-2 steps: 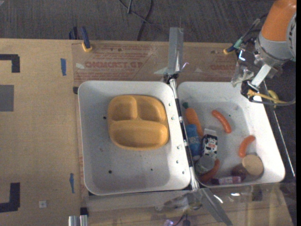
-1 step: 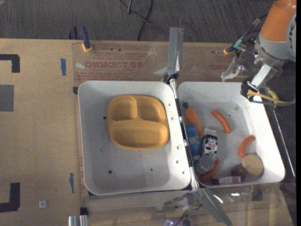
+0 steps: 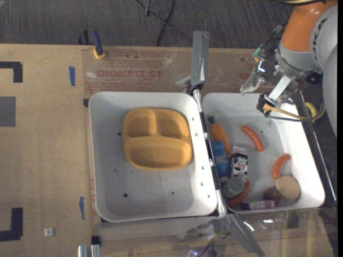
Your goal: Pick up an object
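Arm [image 3: 303,31] reaches in from 3 o'clock of the view, with its wrist over the 12 o'clock rim of the right bin [image 3: 313,159]. The gripper [image 3: 251,83] hangs above that rim toward 11 o'clock, well clear of the contents. It is pale and blurred against the bench [image 3: 43,143], so I cannot tell how far it is open. No object is seen in it.

Left bin [image 3: 102,197] holds 1 yellow tray [image 3: 157,138], flat, filling the centre toward 12 o'clock. It is judged too broad for this gripper.

Right bin holds the candidates:
- Carrot [image 3: 220,135] at 10 o'clock, lying along the 9 o'clock wall.
- Blue packet [image 3: 218,157] and carton [image 3: 239,164] at 8 o'clock, touching or nearly touching.
- Upper sausage [image 3: 252,137] near centre, flat, with bare floor all round.
- Lower sausage [image 3: 280,165] at 4 o'clock, just above a jar [image 3: 288,186] at 5 o'clock.
- A tight pile of small items at 6 to 7 o'clock, not resolved.

Judgement: no pick has been made, and the arm's pose reads as a hover before descent. The wall-side items sit pressed to the divider, which leaves little room on that side. The upper sausage is nearest the gripper and stands alone, so it looks the easiest target. It is round and slick-looking, so it may roll or slip if the close lands off-centre.
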Controlling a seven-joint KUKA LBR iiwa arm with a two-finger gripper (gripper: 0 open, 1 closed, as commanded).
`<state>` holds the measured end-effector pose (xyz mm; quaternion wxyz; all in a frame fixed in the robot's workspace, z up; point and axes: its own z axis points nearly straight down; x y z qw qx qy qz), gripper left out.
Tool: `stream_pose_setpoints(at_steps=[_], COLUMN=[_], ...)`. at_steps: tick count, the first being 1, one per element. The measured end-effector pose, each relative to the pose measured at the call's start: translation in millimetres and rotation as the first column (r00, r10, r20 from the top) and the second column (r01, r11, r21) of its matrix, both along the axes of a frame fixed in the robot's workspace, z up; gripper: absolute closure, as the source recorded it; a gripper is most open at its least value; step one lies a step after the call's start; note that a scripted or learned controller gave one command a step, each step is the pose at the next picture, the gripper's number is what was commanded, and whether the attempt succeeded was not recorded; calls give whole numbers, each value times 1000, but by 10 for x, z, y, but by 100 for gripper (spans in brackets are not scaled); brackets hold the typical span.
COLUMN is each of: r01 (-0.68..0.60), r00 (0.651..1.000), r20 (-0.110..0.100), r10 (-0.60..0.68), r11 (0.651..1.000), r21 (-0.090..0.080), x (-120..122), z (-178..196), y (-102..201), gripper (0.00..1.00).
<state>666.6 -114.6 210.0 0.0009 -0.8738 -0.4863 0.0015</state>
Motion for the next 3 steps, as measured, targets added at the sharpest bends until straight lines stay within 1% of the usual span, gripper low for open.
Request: stream_pose_setpoints(at_steps=[1,2,3], r01=[9,329,646], r00=[1000,944,763], r20=[3,0,2], r10=[-9,-329,-646], r11=[1000,944,763], r21=[1,2,0], x=[-592,-1087,-289], z=[-1205,-1231,-248], y=[58,-148,173], gripper=[0,0,0])
